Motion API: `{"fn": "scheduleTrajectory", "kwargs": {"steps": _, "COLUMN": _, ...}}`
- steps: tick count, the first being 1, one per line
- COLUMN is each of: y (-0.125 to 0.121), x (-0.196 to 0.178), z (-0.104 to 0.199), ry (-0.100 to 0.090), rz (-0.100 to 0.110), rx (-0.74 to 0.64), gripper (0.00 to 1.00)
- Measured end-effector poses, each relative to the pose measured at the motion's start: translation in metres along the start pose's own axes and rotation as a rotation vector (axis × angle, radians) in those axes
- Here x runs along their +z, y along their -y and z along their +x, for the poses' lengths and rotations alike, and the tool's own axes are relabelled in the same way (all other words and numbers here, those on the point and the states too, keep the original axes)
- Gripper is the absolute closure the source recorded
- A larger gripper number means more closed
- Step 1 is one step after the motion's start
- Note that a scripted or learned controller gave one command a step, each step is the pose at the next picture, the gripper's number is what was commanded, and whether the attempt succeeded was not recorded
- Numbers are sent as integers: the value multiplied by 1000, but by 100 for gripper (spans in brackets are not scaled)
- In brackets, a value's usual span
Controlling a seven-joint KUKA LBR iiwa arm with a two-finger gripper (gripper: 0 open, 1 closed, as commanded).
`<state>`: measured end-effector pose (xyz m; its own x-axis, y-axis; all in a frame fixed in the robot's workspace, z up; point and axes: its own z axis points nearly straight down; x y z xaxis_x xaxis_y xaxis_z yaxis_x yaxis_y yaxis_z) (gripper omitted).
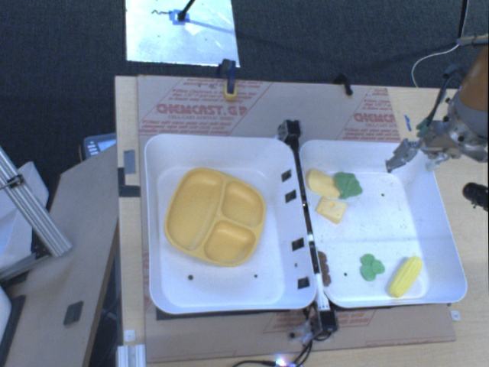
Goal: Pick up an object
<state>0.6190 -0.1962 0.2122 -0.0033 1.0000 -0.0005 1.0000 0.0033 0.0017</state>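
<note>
The right bin [428,228] holds several toy foods. A yellow piece [321,182] lies against a green broccoli-like piece [348,184] near its far left corner, with a yellow wedge [331,209] just in front of them. A small green piece [371,266] and a corn cob [405,276] lie near the front edge. My gripper [416,159] hangs over the bin's far right corner, open, with nothing between its fingers. It is well to the right of the broccoli piece.
The left bin [164,167] holds a yellow divided plate [215,215]. A black hinged divider [302,212] runs between the two bins. A cable loops above the arm at the upper right. A metal plate [181,21] lies beyond the bench.
</note>
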Motion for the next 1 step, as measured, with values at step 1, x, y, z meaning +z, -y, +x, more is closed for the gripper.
{"fn": "scheduleTrajectory", "kwargs": {"steps": 1, "y": -34, "x": 42, "z": 72, "ry": -3, "rz": 0, "rx": -8, "gripper": 0}}
